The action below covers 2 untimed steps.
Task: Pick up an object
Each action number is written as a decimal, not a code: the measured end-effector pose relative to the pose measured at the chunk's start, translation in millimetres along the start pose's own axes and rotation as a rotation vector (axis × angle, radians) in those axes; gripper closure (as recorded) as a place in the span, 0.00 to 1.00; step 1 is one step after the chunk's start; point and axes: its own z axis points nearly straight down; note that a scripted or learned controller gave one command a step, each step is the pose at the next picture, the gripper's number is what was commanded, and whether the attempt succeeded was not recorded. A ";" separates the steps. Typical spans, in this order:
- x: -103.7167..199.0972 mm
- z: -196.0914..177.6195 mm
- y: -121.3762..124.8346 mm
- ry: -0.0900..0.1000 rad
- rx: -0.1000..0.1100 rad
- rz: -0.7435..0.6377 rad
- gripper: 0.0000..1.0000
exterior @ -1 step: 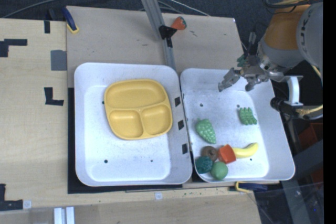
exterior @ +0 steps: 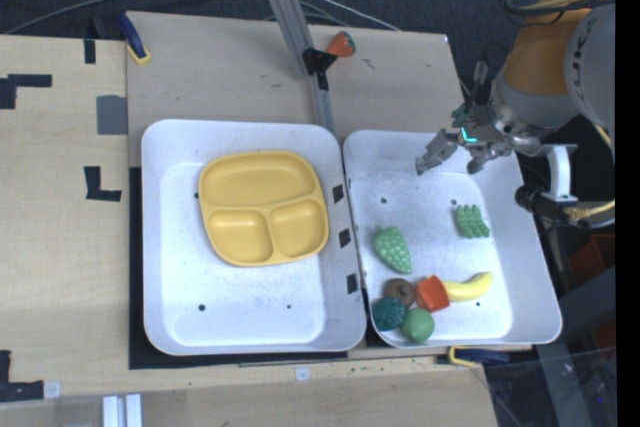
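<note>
Toys crowd the near corner of the right bin (exterior: 520, 215) in your camera view: green grapes (exterior: 392, 249), a brown ring (exterior: 401, 291), an orange block (exterior: 433, 294), a banana (exterior: 468, 287), plus a small green piece (exterior: 470, 221) lying apart. Your end effector (exterior: 456, 158) hangs spread wide over the bin's far, bare part, holding nothing, likely poised to descend. The yellow tray (exterior: 264, 207) sits in the left bin (exterior: 160, 215)

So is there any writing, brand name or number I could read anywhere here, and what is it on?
"KU": dark letters running down the arm's grey casing, cut off by the picture's edge; likely part of a brand name.
No readable text on the yellow plate, the toys or the white bins.
</note>
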 end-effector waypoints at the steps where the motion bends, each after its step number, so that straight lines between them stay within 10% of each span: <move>1: 3.6 60.3 6.7 -0.001 0.006 0.000 0.00; 2: 4.3 111.5 6.3 -0.003 0.000 0.000 0.00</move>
